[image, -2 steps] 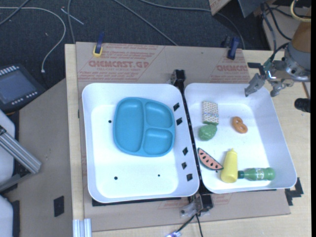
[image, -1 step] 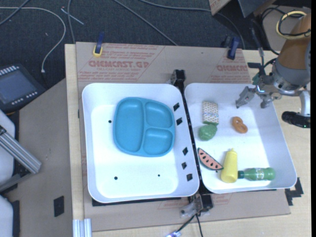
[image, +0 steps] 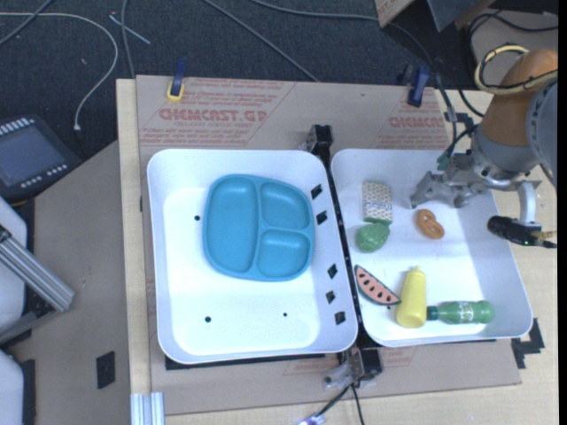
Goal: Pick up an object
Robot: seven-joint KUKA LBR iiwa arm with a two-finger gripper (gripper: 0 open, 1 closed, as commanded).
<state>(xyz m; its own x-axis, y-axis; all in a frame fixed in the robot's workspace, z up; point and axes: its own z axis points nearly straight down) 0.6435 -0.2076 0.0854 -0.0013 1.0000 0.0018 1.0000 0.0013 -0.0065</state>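
1. The arm comes in from the right, and from where I stand its bulk hangs over the far right corner of the right bin. A good pick means bringing it down straight, well inside the bin's wall.

2. The left bin has a blue divided plate lying flat in it. It is wide and shallow with little to pinch, so I would leave it alone.

3. The gripper sits low over the far part of the right bin. Its fingers look spread and hold nothing.

4. The green bottle lies on its side at the near edge, its cap end touching the yellow bottle. Grabbing either could nudge the other, and round bodies roll.

5. The watermelon slice lies flat beside the bins' divider, just left of the yellow bottle. It is thin and hard to get under.

6. The speckled sponge and the green lump sit near each other by the divider, away from the gripper.

7. The small orange bread roll is the likeliest thing to pick: it lies just in front of the gripper, apart from everything else. I would centre the fingers across its short side, drop until they straddle it, close, then lift slowly.
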